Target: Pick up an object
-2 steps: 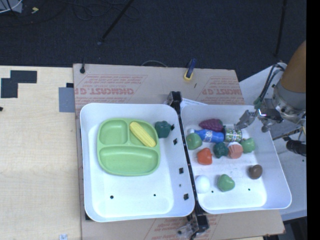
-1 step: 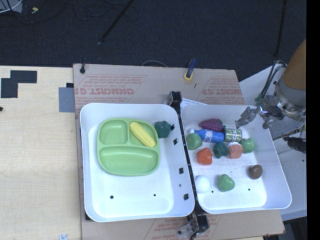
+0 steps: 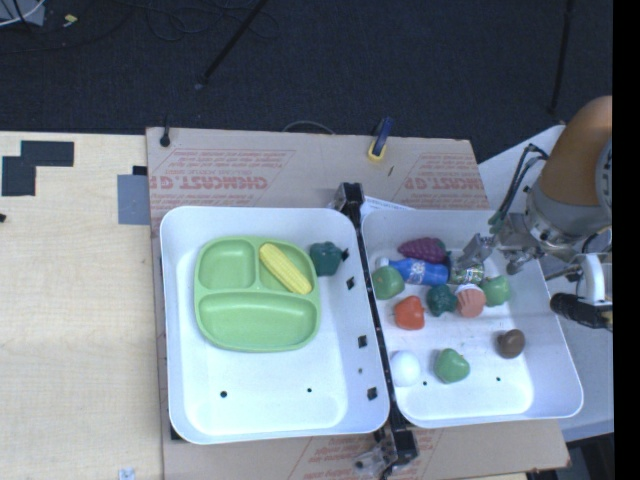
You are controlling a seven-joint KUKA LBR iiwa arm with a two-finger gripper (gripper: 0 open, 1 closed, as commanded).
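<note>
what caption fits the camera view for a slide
Arm's pincer over the right bin of toys; corn on green tray at left.

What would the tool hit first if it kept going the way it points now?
Probably the blue plastic bottle lying just left of the tool, though depth is hard to judge; the small pink-and-white toy sits close below.

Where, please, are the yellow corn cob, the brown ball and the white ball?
yellow corn cob (image 3: 285,268), camera view, middle of cob
brown ball (image 3: 511,343), camera view, top centre
white ball (image 3: 405,368), camera view, centre
</note>
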